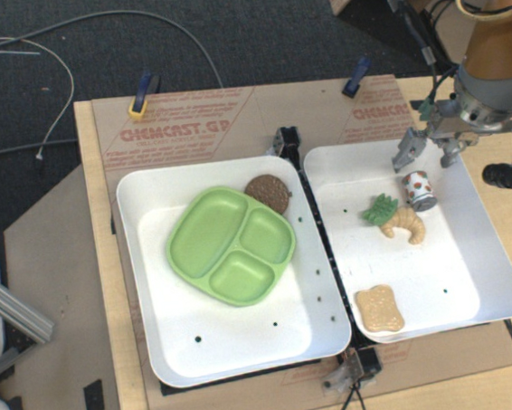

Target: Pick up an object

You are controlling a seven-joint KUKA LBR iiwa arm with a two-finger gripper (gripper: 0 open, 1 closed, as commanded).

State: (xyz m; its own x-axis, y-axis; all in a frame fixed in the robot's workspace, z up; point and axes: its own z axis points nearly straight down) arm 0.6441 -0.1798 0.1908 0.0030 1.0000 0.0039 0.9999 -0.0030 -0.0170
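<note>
My gripper hangs over the far part of the right bin, fingers spread open with nothing between them. Just below it lies a small red and white can on its side. A tan croissant and a green leafy toy lie next to the can. A tan slice of toast sits at the right bin's near left corner. In the left bin lie a green divided plate and a brown cookie at its far edge.
The bins rest on a cardboard sheet held by blue clamps. A black clip sits between the bins at the far side. Cables run over the dark floor beyond.
</note>
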